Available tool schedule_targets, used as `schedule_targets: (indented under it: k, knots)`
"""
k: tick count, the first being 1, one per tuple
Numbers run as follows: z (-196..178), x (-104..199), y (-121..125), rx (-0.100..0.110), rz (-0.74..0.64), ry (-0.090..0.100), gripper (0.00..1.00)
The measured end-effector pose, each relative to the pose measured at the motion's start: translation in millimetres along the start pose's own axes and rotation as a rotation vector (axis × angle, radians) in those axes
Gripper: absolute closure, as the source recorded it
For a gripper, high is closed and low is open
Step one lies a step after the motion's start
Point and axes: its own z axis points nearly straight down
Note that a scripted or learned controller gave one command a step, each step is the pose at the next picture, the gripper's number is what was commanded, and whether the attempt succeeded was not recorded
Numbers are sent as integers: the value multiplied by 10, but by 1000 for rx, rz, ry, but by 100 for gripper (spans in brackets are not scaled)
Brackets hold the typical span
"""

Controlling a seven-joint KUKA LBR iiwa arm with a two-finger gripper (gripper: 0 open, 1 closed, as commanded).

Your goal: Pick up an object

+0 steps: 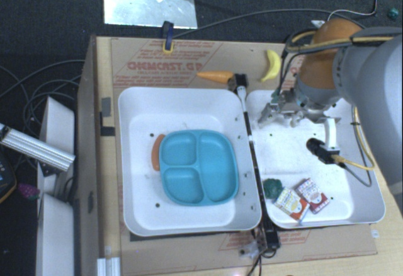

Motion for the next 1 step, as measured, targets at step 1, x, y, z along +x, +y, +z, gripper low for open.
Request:
schedule_targets:
  k: [1]
  knots:
    - [-109, 0, 9, -2, -1, 0, 100]
